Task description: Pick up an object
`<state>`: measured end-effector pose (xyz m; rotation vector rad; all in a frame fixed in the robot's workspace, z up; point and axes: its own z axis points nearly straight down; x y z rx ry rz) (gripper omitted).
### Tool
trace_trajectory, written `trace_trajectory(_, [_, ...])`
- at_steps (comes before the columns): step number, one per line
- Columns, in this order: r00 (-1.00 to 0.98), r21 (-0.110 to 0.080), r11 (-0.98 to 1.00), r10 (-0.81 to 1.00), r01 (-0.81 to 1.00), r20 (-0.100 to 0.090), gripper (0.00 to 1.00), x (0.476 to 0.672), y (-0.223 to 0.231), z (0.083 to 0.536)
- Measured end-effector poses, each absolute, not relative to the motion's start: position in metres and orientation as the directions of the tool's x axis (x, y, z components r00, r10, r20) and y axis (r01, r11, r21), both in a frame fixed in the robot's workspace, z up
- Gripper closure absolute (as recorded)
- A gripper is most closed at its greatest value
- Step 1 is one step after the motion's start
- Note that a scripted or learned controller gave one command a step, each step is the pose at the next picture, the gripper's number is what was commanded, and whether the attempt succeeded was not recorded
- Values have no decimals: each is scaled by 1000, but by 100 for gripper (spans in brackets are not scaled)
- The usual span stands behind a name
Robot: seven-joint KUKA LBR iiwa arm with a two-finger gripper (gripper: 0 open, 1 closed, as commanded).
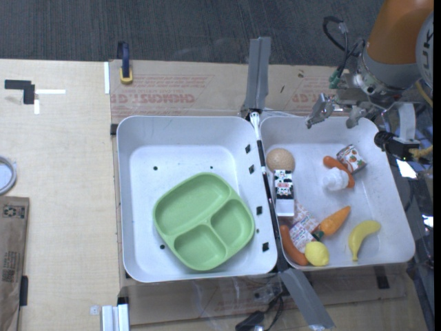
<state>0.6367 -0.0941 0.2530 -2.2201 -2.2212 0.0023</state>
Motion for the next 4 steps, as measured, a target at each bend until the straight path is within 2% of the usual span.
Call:
trace_trajectory(1, [168,-4,-168,986,986,-1,0,596,-147,110])
trace_trajectory(2, [12,0,-12,1000,1000,-1,0,629,-177,92])
trace_trajectory(3, [-54,-2,54,999,999,3,0,552,-207,91])
trace_trajectory(4, [125,-1,-125,992,992,0,0,565,-199,91])
